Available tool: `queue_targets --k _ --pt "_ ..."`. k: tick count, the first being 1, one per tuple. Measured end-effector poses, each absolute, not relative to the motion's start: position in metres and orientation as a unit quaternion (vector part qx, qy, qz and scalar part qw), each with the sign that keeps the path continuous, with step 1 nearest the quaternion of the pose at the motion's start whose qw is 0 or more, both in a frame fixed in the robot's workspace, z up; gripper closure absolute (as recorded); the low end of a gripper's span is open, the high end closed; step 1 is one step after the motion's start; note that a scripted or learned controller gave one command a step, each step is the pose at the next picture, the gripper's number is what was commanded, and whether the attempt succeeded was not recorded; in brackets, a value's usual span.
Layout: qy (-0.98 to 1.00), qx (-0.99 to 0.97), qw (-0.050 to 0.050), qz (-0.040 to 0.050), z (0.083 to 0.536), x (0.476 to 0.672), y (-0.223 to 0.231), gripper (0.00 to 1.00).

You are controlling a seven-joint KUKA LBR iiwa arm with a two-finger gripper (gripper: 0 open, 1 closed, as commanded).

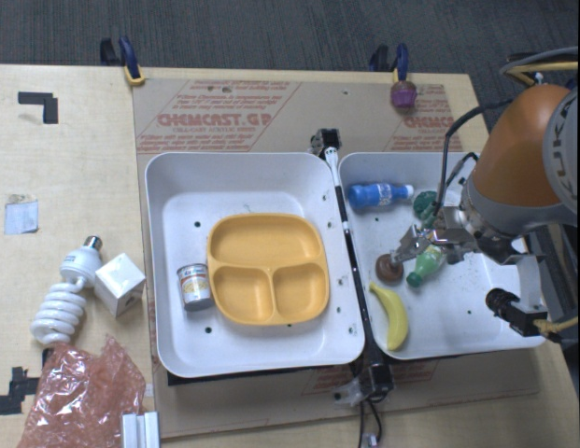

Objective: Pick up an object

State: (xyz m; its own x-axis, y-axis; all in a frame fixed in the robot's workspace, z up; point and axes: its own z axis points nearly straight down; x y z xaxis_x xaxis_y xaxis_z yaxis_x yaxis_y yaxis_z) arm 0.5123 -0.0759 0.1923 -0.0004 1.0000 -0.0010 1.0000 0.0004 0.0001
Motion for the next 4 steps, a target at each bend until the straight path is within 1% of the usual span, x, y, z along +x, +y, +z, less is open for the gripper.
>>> queue_targets --k 1,2,3,4 --pt "0.707 0.708 0.000 -0.0002 0.092 0.505 -0.094 0.00" --pt "0.706 0.708 0.001 0.0002 0.102 0.506 -0.095 1.00" --pt "0.706 0.708 0.001 0.0002 0.102 0.506 -0.095 0.00" --pt "0.706 0.708 0.002 0.0006 0.112 0.507 -0.095 1.00"
